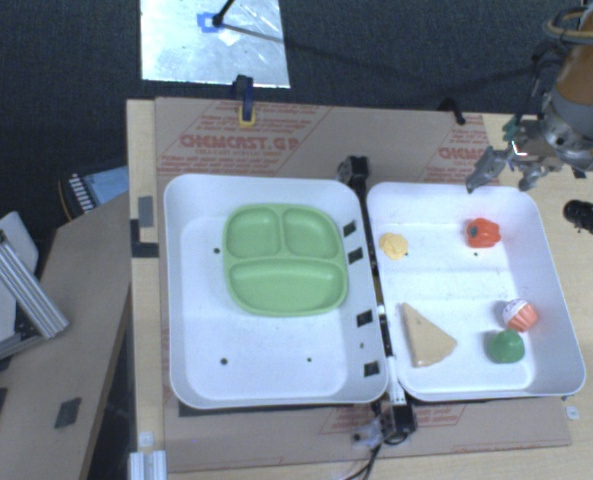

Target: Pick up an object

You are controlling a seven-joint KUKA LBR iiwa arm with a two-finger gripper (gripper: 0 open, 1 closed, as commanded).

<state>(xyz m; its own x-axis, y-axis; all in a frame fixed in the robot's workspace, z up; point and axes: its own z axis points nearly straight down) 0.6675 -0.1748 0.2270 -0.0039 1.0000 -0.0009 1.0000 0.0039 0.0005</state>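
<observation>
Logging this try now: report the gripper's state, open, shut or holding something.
Gripper: open, jaws spread, holding nothing, above the far edge of the right bin.

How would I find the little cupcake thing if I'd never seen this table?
Look at the right bin, the one without the green plate. Along its right side, near the front, sits the cupcake, just above a green ball. It is the one toy there with a white top on an orange base.
</observation>
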